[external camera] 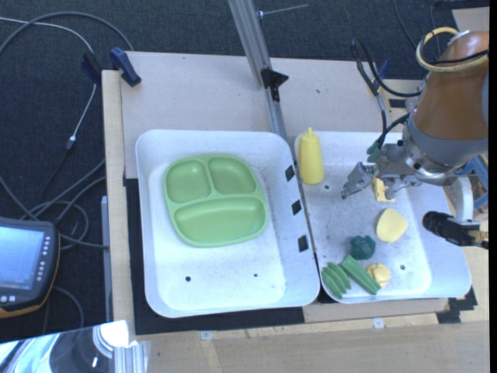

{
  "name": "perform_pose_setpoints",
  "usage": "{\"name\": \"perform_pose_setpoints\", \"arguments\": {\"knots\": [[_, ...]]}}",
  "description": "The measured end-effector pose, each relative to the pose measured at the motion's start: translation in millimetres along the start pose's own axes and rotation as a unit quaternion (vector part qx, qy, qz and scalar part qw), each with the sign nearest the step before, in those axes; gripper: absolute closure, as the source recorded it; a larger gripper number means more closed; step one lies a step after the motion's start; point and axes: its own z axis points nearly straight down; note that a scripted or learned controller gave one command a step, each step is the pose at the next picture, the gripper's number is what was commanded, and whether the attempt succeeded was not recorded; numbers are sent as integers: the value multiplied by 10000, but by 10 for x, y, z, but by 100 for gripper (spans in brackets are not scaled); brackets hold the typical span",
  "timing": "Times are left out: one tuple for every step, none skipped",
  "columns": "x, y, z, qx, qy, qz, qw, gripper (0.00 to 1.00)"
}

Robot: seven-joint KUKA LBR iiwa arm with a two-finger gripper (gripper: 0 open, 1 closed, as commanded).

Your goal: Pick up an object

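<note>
Yellow mustard bottle (311, 156) lies at the top-left corner of the right bin (334, 231); all positions noted from it. Gripper (365, 179) hangs just right of the bottle, over bin floor, apart from it; nothing seen between its fingers, spread or pressed together cannot tell. Small yellow piece (382, 189) beside the gripper. Further down-right: yellow lemon-like lump (391, 225), dark green round item (362, 247), green pea pods (351, 277), small yellow bit (379, 273). Left of the bottle: green divided plate (215, 200) in the left bin (155, 162).
</note>
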Motion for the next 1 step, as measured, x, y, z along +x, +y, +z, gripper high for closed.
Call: {"name": "perform_pose_setpoints", "arguments": {"knots": [[-1,1,0,-4,-1,2,10000,0]]}}
